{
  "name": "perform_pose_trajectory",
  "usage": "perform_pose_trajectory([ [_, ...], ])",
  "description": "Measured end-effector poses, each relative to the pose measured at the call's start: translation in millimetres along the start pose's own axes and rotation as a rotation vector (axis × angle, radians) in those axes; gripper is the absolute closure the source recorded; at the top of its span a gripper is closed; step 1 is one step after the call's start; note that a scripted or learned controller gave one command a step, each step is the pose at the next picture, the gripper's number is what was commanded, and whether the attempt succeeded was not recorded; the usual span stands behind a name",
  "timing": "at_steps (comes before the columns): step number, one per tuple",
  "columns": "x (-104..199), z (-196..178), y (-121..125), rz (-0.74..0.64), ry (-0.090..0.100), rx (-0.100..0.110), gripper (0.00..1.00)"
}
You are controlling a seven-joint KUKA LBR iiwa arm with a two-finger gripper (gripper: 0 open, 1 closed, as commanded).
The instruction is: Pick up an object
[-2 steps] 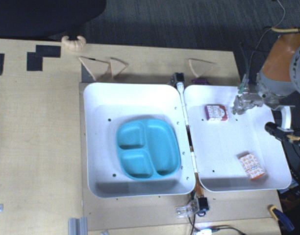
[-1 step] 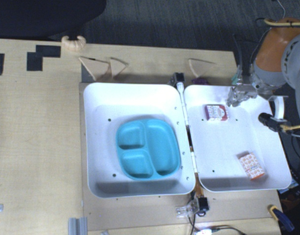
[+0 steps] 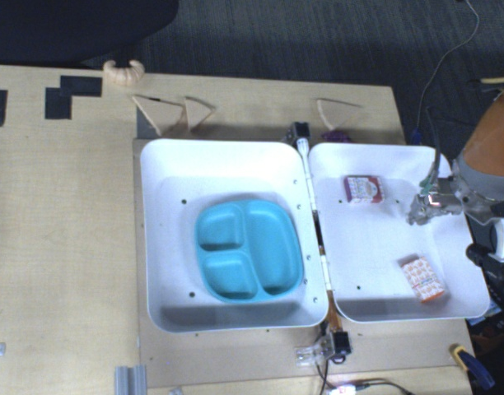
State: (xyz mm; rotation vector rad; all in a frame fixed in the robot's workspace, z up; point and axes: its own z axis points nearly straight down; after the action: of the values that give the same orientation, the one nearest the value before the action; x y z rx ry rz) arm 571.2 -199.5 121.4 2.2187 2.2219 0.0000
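Observation:
In the right bin (image 3: 375,290) lie two small packets. A red and white one (image 3: 363,189) rests near the bin's far side. An orange patterned one (image 3: 422,278) sits toward the near right corner. My gripper (image 3: 419,212) hangs over the right side of this bin, between the two packets and to the right of the red one. Nothing shows between its fingers. The arm's orange band (image 3: 491,146) is at the right edge.
A blue plate with three compartments (image 3: 248,249) fills the middle of the left bin (image 3: 165,220). A black clip (image 3: 300,132) sits at the far end of the seam between the bins. Cables lie at the near edge of the wooden bench (image 3: 63,245).

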Motion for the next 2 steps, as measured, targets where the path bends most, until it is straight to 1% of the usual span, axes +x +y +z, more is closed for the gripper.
perform_pose_trajectory([
  [1,-6.2,-24.3,57.1,-0.004,0.000,-0.004,1.00],
  [2,12.9,2.5,81.6,-0.005,0.001,-0.003,1.00],
])
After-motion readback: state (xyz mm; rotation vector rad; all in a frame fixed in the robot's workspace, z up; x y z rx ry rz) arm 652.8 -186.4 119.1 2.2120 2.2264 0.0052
